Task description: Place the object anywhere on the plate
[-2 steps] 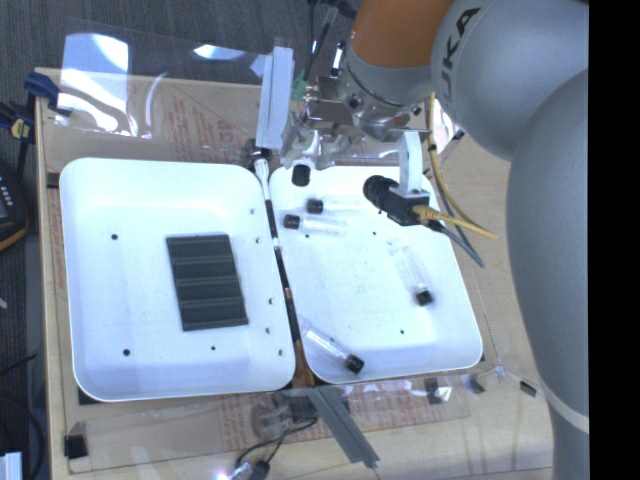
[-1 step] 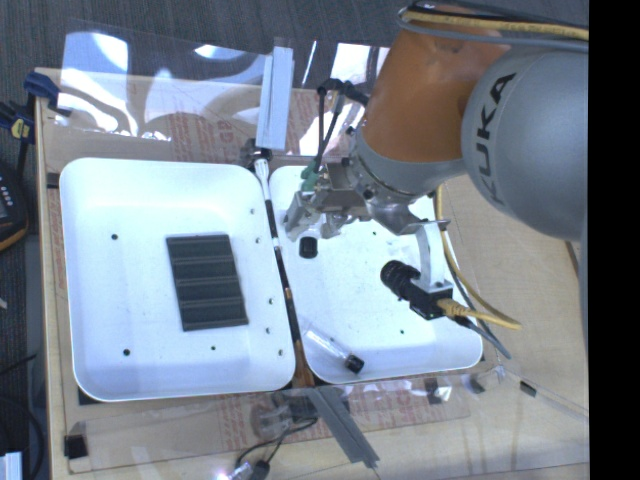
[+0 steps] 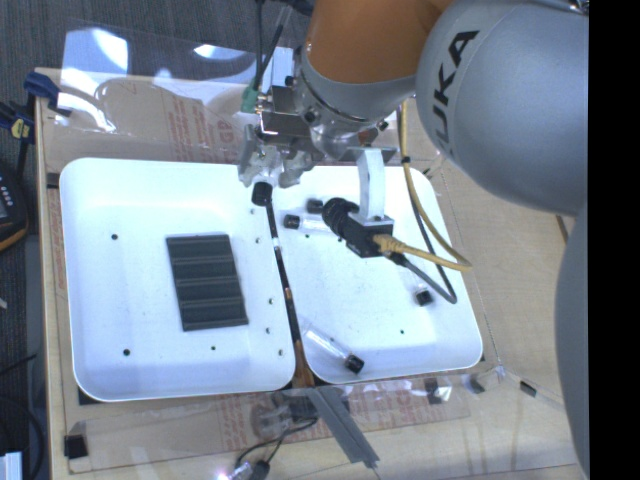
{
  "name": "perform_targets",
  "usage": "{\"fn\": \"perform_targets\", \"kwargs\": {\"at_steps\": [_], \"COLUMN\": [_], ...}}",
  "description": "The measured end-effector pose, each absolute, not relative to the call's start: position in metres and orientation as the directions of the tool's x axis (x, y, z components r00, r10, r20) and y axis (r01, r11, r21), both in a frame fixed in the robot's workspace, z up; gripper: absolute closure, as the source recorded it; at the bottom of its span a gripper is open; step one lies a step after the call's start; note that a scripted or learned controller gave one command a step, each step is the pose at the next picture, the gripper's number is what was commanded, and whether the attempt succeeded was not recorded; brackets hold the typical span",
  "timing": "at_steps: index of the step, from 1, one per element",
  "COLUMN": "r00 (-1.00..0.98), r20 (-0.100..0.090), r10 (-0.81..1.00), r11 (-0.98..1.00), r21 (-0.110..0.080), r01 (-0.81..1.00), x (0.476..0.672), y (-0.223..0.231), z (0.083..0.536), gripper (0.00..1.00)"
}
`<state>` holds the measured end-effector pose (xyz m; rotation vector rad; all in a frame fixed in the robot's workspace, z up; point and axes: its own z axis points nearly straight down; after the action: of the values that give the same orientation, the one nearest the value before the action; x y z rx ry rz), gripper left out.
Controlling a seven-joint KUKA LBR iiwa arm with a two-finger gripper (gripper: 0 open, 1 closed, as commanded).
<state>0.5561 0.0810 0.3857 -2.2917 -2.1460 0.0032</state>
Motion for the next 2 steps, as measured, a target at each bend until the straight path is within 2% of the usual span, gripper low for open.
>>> {"fn": "perform_targets", "kwargs": {"at_steps": [1,2], "r00": [0.095,0.211], "r20": [-0.002,-0.004], "r10": [0.996,0.977], "r11": [-0.095,-0.212], "r21": [-0.005,-0.007], "r01": [0.996,0.977], "x": [0.636,0.562], "y": [0.137,0.08], "z": [0.327,0.257], "gripper": [1.0,1.0]}}
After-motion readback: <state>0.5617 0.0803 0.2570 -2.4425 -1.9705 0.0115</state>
